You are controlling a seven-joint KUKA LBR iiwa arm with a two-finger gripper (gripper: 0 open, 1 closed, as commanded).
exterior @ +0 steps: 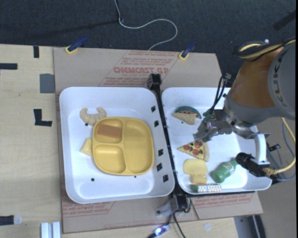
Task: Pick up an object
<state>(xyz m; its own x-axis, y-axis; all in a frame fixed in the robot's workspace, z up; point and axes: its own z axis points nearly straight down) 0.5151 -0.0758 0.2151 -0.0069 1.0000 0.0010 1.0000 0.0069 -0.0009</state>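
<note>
My gripper [202, 134] hangs low in the right bin [248, 155], just above the upper edge of a pizza slice [194, 150]. A taco with a green top [187, 115] lies to its upper left. A pale yellow chip-like piece [195, 168] sits below the pizza slice, and a green bottle [222, 172] lies near the bin's front right. Nothing shows between the fingers.
The left bin [74, 182] holds a yellow divided plate [123, 146] with a brown slab in one compartment, a beige croissant [92, 115] at its upper left, and a yellow wedge [86, 146] at its left side. A black divider runs between the bins.
</note>
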